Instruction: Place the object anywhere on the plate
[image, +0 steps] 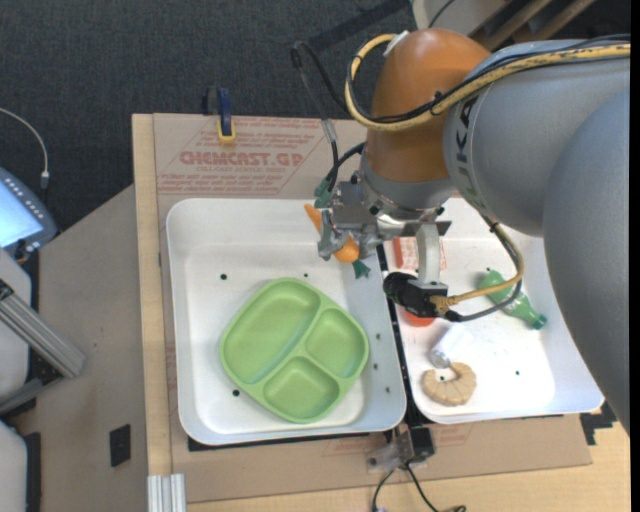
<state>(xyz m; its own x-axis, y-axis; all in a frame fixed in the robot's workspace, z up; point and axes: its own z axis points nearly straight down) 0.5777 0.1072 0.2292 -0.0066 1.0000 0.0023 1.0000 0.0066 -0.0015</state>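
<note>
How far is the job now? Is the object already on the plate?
Not yet. The green plate in the left bin has nothing on it. The gripper is above that bin's back right corner, with an orange object at its tip. Moving over the plate and releasing remain.

My wrist band (420, 90) looks like smooth, slightly glossy orange plastic, and the grey arm shell (560, 130) above it has a satin sheen. My gripper (345, 240) shows bare, dull metal. The green divided plate (293, 349) looks like smooth matt plastic. Both white bins (190, 300) seem to be smooth plastic with a soft gloss. The board (250, 150) beneath them is matt brown, like cardboard. The croissant-shaped thing (449, 385) looks rough and matt.
</note>
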